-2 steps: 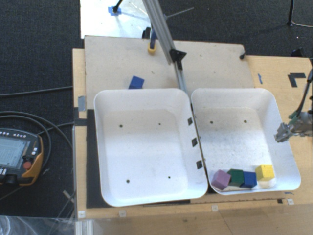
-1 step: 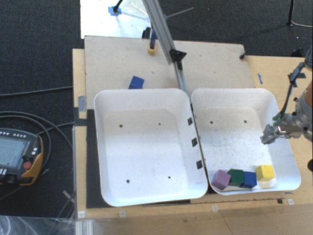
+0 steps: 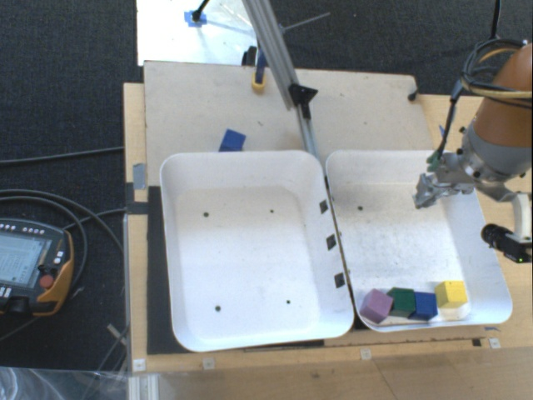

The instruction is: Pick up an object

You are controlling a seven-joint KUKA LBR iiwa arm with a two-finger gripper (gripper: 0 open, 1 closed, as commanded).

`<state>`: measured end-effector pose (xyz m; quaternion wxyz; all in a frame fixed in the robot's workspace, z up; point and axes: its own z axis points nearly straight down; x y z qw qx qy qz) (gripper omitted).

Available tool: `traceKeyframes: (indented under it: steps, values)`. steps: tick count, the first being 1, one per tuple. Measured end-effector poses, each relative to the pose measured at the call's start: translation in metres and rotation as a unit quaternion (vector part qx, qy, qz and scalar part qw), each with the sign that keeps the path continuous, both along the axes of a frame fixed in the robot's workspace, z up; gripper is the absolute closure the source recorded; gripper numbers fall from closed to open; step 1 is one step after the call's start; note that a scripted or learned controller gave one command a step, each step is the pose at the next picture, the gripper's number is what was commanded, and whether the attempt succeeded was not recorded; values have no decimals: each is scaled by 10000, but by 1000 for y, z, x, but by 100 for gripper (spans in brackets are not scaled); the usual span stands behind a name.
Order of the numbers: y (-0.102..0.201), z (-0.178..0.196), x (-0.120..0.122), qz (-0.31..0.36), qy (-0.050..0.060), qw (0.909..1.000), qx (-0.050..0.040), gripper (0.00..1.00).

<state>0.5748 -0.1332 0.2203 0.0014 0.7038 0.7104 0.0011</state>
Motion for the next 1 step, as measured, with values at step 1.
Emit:
traceKeyframes:
  steps: [1]
  values:
    - [42, 51, -41, -1, -4, 10000, 10, 100]
